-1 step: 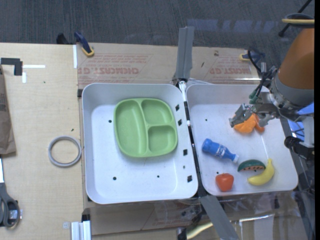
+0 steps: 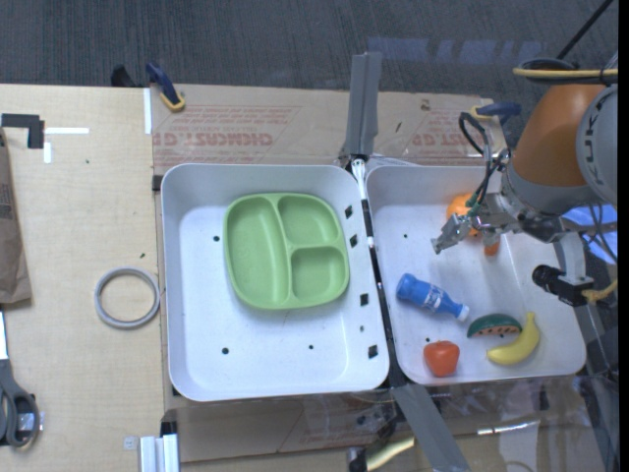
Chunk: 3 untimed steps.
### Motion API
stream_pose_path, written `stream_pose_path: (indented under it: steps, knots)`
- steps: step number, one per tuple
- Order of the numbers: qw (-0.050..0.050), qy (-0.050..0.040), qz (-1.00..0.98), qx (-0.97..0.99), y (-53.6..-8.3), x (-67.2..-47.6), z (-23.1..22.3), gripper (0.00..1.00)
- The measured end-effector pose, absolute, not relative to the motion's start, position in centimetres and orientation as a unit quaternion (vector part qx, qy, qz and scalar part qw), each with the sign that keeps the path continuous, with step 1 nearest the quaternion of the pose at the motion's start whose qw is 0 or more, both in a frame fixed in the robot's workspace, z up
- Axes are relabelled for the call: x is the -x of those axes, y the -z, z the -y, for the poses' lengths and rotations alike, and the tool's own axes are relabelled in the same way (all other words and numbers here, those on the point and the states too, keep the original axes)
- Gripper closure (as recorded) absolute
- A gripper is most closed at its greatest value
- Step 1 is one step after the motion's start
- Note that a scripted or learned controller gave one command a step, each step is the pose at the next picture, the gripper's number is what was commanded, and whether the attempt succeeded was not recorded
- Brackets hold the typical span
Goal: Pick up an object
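In the right bin (image 2: 413, 214) lie a blue bottle (image 2: 429, 297), a red tomato-like fruit (image 2: 442, 358), a watermelon slice (image 2: 494, 325) and a yellow banana (image 2: 518, 341). An orange fruit (image 2: 462, 207) sits near the bin's back, partly hidden by the gripper. My gripper (image 2: 460, 232) hangs low over the bin's back half, right beside the orange fruit, with its dark fingers pointing left and down. Nothing shows between the fingers.
The left bin (image 2: 197, 342) holds a green divided plate (image 2: 287, 250). A grey tape ring (image 2: 127, 296) lies on the bench to the left. A blue clamp (image 2: 165, 85) sits at the back edge, and scissors (image 2: 18, 413) at the front left.
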<state>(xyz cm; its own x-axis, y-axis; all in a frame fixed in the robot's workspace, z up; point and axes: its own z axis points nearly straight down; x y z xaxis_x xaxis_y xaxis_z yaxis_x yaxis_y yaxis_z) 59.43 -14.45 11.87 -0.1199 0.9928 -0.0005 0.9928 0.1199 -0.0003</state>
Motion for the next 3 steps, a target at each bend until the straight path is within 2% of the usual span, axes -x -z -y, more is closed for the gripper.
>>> stream_pose_path:
  steps: [1, 2, 3]
  knots:
    - [-0.008, 0.0012, -0.677, -0.736, -9.4, -65.6, 18.9, 0.00]
    - [-0.007, 0.0022, -0.678, -0.735, -10.3, -65.7, 18.8, 1.00]
    - [0.000, 0.0006, -0.676, -0.737, -20.1, -65.9, 13.9, 1.00]
